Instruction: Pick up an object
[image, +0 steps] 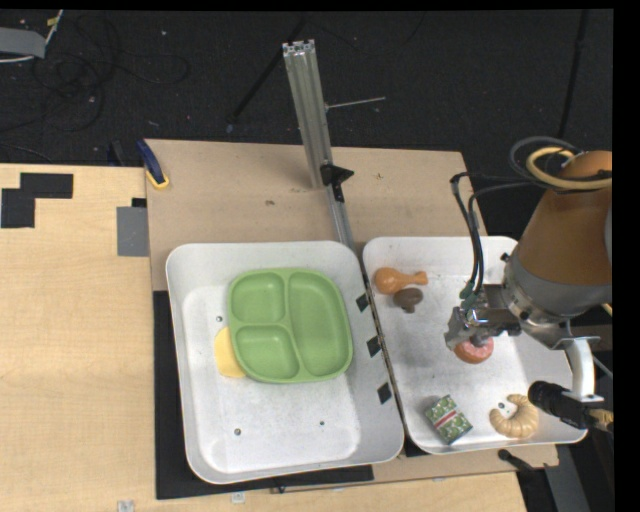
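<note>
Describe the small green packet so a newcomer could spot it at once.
Start at the right bin, the one the arm reaches into. Go to its near edge: the green packet lies there, left of the tan croissant-shaped toy. It is the only flat, boxy, green thing in that bin.

Left bin (200, 420): green divided plate (290, 325); right bin (420, 330): gripper (470, 335) over red object (474, 350), croissant (515, 417), green packet (446, 419)

The single camera is fixed above the light wooden bench (70, 330) and looks down at a slant. It sees both shallow white plastic bins (290, 450) from a middle distance.
</note>
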